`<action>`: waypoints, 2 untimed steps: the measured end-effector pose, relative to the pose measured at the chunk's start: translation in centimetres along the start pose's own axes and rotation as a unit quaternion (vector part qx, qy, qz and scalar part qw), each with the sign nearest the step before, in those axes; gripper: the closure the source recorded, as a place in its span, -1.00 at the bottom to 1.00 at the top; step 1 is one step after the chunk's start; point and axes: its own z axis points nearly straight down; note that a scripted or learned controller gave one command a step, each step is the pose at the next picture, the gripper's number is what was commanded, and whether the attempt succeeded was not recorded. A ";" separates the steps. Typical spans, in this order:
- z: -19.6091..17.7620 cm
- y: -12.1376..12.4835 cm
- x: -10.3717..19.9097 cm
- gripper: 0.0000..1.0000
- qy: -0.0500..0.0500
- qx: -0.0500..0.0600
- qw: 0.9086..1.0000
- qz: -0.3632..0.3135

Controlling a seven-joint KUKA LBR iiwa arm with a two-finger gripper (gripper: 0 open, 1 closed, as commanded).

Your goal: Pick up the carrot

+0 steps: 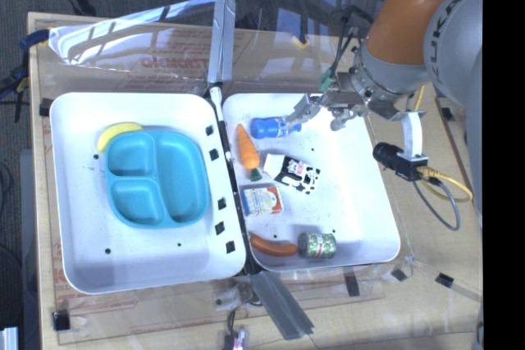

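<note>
Over the far part of the right bin [365, 201]: the end effector [318, 117], tilted toward the left, fingers spread apart, released, nothing between them. One fingertip [297, 115] just beside the blue bottle [267, 128]; touching or apart, cannot tell.

Down on the floor of the right bin, close along its left wall: the carrot [247, 145], orange, lying lengthwise from far to near, with a green stub at its near end. Apart from the end effector, untouched. Just right of its far end, the blue bottle on its side.

Near the carrot's green end, toward the middle of the bin: a black-and-white patterned card [295, 173], with no readable words in the pattern. Just nearer, a small carton [262, 199] with a red-and-white label, print too small to read. Along the near wall, a brown sausage [273, 246] and, touching or nearly touching its right end, a green can [317, 244] on its side, label not legible.

In the left bin [82, 209]: a blue divided plate [156, 176] with three compartments, and a yellow thing [119, 132] peeking out at its far left edge.

On the surface [459, 275], beyond the left bin, under a clear sheet [131, 37]: faint red printing, too washed out to read. On the grey link of the arm [410, 4], below the orange band: dark block letters, partly cut off at the right, not fully readable.
</note>
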 end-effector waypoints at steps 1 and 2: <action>11.5 3.6 2.3 -1.00 0.000 0.000 0.996 -0.087; 16.9 -1.3 2.7 -1.00 -0.008 -0.008 0.986 -0.166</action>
